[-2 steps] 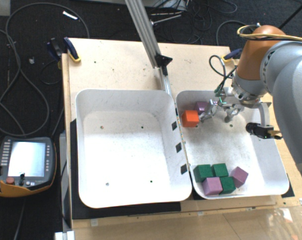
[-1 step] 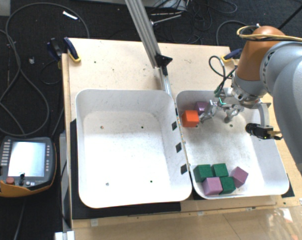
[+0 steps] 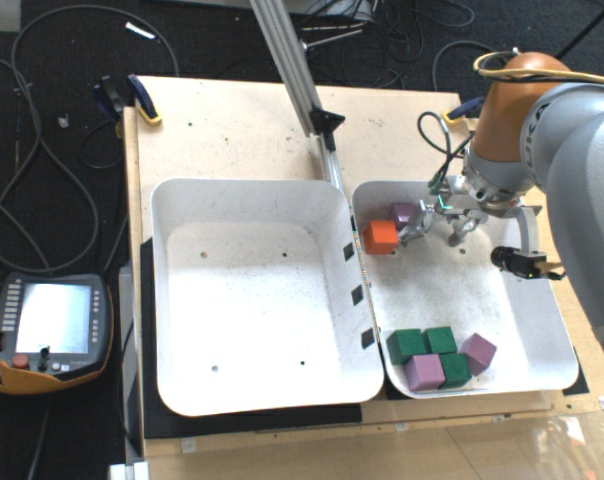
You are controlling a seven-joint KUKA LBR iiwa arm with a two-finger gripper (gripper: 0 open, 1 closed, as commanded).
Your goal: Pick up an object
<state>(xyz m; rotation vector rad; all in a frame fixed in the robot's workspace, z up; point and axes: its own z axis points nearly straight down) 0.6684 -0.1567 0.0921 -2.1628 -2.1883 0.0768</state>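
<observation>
Bench, right bin (image 3: 542,363): your pincer (image 3: 434,224), spread state indiscernible, hangs just right of orange cube (image 3: 382,236) and purple block (image 3: 402,213). Centre over one before descending.

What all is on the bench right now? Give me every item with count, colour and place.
Bins: 2, white, side by side; left bin, right bin.
Orange block: 1, far left of right bin.
Purple blocks: 3; one behind the orange block, two at the near edge.
Green blocks: 3, clustered with the near purple ones.
Clamp: 1, blue and yellow, bench's far left corner.
Pendant: 1, orange-trimmed, left of bench.
Arm: 1, grey and orange; gripper low in right bin, beside the orange block.
</observation>
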